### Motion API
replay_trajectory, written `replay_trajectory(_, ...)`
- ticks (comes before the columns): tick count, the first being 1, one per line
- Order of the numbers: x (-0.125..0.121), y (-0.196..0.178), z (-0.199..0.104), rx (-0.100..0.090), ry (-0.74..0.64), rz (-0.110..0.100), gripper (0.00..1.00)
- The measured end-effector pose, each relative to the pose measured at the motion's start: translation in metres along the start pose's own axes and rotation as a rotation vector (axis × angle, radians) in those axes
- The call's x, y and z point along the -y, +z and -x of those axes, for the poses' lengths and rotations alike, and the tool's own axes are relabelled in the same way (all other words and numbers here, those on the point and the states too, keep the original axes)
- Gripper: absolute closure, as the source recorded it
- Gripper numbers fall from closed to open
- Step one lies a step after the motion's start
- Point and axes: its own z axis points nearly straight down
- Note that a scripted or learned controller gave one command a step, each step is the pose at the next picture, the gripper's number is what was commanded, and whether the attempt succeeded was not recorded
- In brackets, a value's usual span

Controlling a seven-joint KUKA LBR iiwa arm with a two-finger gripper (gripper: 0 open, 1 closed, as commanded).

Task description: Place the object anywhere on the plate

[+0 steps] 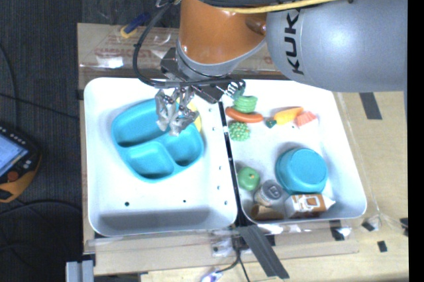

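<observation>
My hand point(175, 116) hangs over the left bin point(99, 141), left of the frame's centre, directly above the blue divided plate point(156, 141); between my fingers point(164, 116) there seems to be a small yellow object point(194, 119), a sliver of yellow showing at the right side of the fingertips, so I judge my hand clenched on it, though the view is too small to be certain of the grip. The object sits over the upper right part of the plate, near the ridge where its compartments meet; whether it touches the plate I cannot tell.

The step, as I judge it, is the release; to do it well I would come straight down until the object is just above a compartment floor rather than over the raised divider, so it cannot tip off a ridge and roll; then part the fingers slowly and lift vertically, with no sideways drag that could flick it over the plate's rim toward the wall between the bins.

The right bin point(344, 141) holds a blue bowl point(302, 170), a carrot point(244, 116), green toy pieces and a small carton point(309, 204); all stand well apart from my hand and need no attention.
</observation>
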Motion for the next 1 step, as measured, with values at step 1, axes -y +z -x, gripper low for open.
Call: replay_trajectory(1, -0.0003, 0.0001, 0.0002, 0.0, -0.001, 0.001, 0.0)
